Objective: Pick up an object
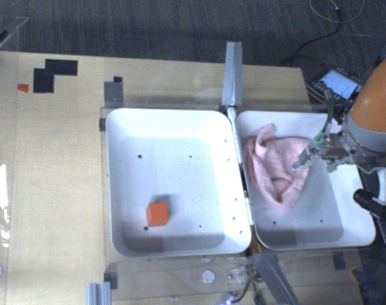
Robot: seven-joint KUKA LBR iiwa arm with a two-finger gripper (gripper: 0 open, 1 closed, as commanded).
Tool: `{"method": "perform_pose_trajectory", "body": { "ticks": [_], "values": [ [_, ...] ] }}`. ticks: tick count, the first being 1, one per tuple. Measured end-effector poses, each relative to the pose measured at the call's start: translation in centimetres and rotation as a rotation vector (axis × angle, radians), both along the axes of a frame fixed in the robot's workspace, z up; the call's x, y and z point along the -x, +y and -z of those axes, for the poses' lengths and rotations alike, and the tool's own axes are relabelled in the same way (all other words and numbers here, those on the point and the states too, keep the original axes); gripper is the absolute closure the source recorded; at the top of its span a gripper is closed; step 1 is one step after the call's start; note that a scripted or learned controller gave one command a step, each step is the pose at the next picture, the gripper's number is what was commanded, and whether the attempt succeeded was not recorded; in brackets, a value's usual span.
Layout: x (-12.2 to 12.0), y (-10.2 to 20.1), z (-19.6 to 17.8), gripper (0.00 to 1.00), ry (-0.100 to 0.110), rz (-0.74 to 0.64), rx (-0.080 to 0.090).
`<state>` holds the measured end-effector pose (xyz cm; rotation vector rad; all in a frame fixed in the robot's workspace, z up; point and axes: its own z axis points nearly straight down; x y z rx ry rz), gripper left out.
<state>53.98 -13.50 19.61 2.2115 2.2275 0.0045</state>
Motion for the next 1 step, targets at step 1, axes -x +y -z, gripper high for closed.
{"method": "perform_pose_trajectory", "body": {
  "ticks": [1],
  "values": [
    [-2.66,3.13,10.03,0.00,-0.004,0.086,0.000]
  ]
}}
